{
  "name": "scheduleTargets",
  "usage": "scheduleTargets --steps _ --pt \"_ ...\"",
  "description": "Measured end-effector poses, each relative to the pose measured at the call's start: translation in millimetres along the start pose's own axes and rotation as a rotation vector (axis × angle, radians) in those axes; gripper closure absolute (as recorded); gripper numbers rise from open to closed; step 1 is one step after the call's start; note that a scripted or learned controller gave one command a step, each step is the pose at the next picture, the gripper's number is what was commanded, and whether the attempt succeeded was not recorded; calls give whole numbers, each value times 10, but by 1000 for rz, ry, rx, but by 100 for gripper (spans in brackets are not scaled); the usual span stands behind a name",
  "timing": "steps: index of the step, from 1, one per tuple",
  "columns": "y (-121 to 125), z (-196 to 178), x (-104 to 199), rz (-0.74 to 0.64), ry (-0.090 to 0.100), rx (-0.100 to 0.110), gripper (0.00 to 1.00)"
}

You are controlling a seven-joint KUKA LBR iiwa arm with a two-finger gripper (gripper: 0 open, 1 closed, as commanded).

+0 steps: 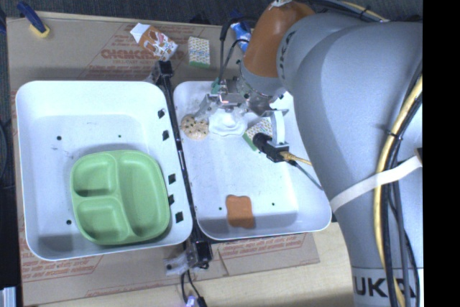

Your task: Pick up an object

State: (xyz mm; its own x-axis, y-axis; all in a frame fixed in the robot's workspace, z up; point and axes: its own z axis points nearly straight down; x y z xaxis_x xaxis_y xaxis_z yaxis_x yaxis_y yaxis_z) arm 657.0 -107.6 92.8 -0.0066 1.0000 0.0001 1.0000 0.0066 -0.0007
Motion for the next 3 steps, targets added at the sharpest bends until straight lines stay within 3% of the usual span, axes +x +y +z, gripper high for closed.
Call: scheduleTargets --steps 1,2,3 --pt "8 -111 8 -5 1 0 100" --pt "-29 -1004 771 0 1 -1 100" --pt "-35 -994 762 0 0 1 0"
